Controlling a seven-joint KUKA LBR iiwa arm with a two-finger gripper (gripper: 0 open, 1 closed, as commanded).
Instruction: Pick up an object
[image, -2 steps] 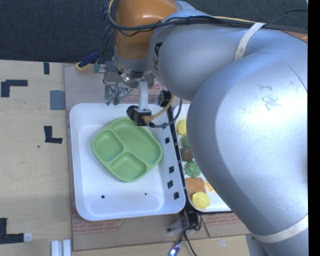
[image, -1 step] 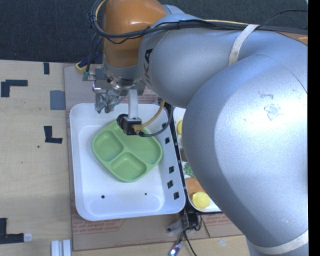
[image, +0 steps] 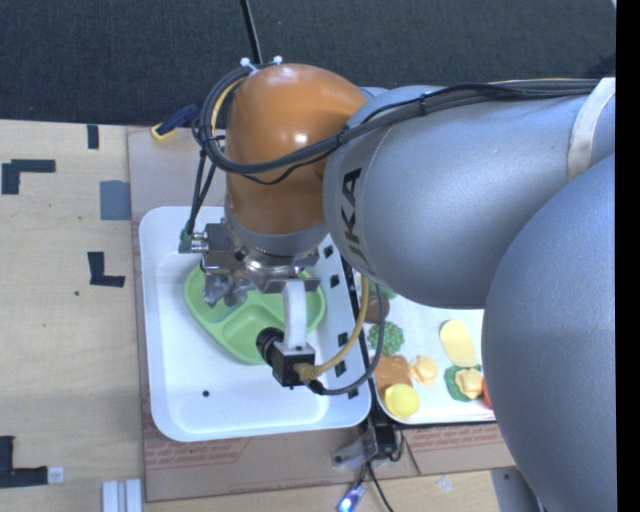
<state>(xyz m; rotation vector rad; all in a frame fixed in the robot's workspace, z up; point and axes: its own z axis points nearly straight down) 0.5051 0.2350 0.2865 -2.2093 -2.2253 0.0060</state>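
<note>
A green dish-shaped object (image: 232, 330) lies in the left white bin (image: 180, 395). The arm's orange wrist band (image: 285, 120) and grey wrist hang straight over that dish and hide most of it. The gripper (image: 228, 290) sits under the wrist, low over the green dish's upper left part. In the right white bin (image: 440, 418) lie several small toy foods: a yellow ball (image: 401, 401), a pale yellow piece (image: 459, 342), an orange-brown piece (image: 392, 371) and a green leafy piece (image: 383, 336).
The large grey arm (image: 480, 200) covers the upper right of the view and most of the right bin. Cables loop around the wrist. A black camera module (image: 282, 358) hangs from the wrist over the left bin. Cardboard and a wooden bench surface lie to the left.
</note>
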